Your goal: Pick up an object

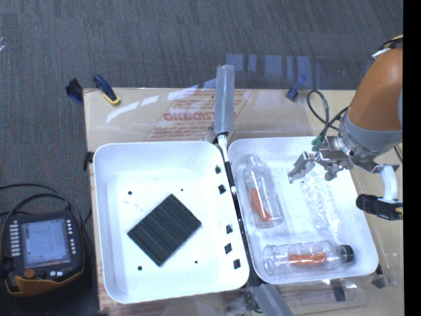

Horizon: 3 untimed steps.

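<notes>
The gripper [314, 165] is hanging with fingers spread and gripping nothing over the right bin [368, 239] near its far edge, just beside a clear crinkled bottle [321, 199], whose slick, yielding plastic is likely risking a slip as the fingers close.
</notes>
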Each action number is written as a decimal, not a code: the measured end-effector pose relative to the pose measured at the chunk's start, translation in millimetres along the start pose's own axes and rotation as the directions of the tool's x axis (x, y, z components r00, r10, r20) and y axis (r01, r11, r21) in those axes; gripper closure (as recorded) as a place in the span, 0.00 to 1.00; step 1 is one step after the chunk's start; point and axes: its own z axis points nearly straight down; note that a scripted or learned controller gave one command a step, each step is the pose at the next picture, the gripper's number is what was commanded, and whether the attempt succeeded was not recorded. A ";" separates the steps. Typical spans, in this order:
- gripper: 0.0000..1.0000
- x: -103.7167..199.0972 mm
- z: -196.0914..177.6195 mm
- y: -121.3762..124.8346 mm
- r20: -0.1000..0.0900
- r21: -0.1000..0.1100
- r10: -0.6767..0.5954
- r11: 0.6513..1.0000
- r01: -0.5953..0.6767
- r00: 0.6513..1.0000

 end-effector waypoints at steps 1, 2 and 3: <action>0.00 -8.9 46.4 0.8 -0.001 0.001 0.148 0.989 -0.148 0.989; 0.00 -23.3 7.3 1.4 0.000 -0.002 0.280 0.960 -0.280 0.960; 0.00 -48.5 -110.8 -27.5 0.002 -0.003 0.286 0.958 -0.286 0.958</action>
